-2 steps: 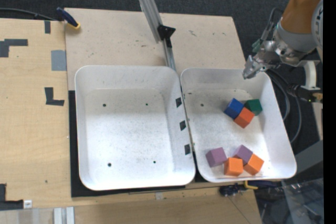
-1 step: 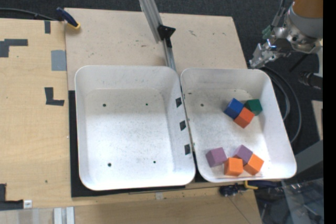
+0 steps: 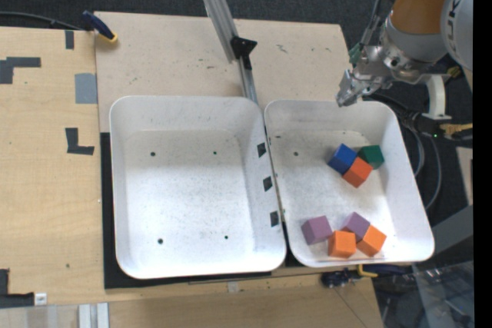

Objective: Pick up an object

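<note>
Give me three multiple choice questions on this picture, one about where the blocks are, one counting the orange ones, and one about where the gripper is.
1. Which bin holds the blocks?
A. The left bin
B. The right bin
C. Both bins

2. How many orange blocks are there?
A. One
B. Three
C. Five

3. Where is the gripper?
A. Above the right bin's far rim, apart from the blocks
B. Down among the blocks
C. Over the left bin

Answers:
1 B: every block lies in the right bin, none in the left bin.
2 B: one orange block lies beside the blue block and green block, two more lie by the purple blocks.
3 A: the gripper hangs by the far rim.
</note>
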Tool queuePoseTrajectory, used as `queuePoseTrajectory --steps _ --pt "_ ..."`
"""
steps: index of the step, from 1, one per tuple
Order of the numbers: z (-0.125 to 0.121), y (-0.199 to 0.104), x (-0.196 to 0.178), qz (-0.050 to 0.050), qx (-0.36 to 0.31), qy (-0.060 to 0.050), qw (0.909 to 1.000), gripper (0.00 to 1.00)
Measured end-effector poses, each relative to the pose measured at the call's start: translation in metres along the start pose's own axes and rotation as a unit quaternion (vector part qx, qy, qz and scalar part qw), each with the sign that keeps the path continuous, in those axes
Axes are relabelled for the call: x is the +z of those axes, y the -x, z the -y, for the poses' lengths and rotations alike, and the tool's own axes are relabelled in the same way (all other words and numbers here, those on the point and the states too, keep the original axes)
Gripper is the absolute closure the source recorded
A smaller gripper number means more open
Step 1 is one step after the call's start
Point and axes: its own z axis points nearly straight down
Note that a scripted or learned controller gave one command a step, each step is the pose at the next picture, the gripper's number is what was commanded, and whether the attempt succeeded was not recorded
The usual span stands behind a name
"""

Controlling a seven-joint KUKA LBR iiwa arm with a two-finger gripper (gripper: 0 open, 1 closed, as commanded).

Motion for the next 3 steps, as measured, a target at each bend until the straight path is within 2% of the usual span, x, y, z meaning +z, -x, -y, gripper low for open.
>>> queuePoseTrajectory --steps 2,3 --pt "-0.024 -0.1 0.021 0.0 0.0 0.0 1.0 1.0" --pt "-0.024 -0.155 0.015 0.0 0.0 0.001 1.0 1.0"
